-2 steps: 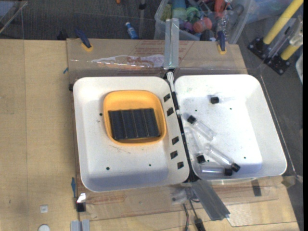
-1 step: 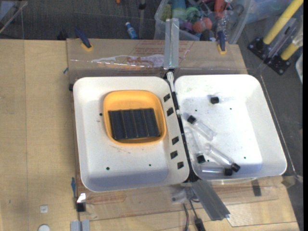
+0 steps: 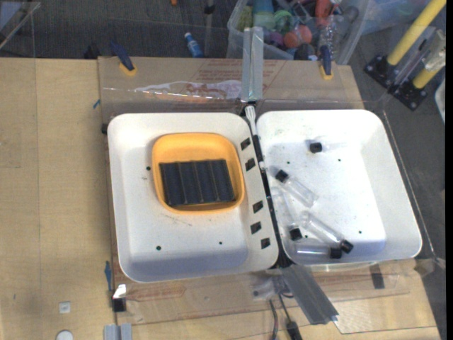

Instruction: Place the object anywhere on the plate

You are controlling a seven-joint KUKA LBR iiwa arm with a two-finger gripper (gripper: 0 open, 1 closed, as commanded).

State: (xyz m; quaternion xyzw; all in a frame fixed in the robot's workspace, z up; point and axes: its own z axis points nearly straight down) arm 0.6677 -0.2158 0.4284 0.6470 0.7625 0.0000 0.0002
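The left bin [image 3: 134,211] is holding an orange plate [image 3: 161,154] with rounded corners, and a black ribbed slab [image 3: 197,181] is lying flat on that plate, inside its rim and covering most of its floor. This slab is probably the task's object, though its dark surface is giving little detail beyond the lengthwise grooves. The right bin [image 3: 368,183] is carrying several clear tubes with black caps: one [image 3: 294,186] near the divider, another [image 3: 320,236] along the near wall, both hard to trace because the transparent plastic is blending into the white floor. A small black cap [image 3: 315,146] is sitting apart from them toward the far side. The bin's near edge is glaring under reflected light. Whether the gripper is clenched or released cannot be told from this view.
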